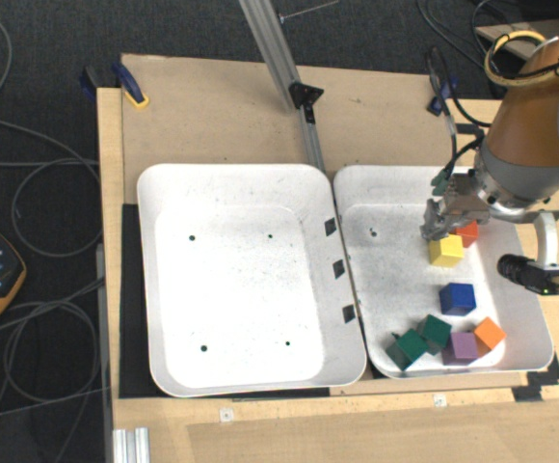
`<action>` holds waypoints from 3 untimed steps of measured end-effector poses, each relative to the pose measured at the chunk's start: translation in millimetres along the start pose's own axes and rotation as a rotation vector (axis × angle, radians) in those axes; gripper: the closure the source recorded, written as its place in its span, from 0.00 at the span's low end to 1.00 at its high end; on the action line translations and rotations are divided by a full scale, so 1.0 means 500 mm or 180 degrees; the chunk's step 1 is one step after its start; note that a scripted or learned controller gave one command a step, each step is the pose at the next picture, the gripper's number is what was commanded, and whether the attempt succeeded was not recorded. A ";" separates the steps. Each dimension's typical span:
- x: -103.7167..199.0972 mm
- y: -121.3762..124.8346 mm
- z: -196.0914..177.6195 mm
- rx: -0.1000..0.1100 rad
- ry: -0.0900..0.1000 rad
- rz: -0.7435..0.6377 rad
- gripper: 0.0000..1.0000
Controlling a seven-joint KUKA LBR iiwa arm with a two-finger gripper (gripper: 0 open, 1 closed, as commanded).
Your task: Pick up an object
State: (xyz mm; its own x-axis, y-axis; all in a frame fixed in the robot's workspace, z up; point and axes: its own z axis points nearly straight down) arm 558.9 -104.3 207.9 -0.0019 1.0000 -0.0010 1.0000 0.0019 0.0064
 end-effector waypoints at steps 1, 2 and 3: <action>0.000 -0.015 -0.114 -0.0005 -0.0001 0.0000 1.00; 0.001 -0.014 -0.140 0.0009 0.0001 0.0000 1.00; 0.113 -0.006 -0.132 0.0021 0.0012 -0.0017 1.00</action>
State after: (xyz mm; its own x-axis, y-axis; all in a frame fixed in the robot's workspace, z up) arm 555.1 -47.5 273.9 -0.0073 1.0000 0.0026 1.0000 0.0073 -0.0003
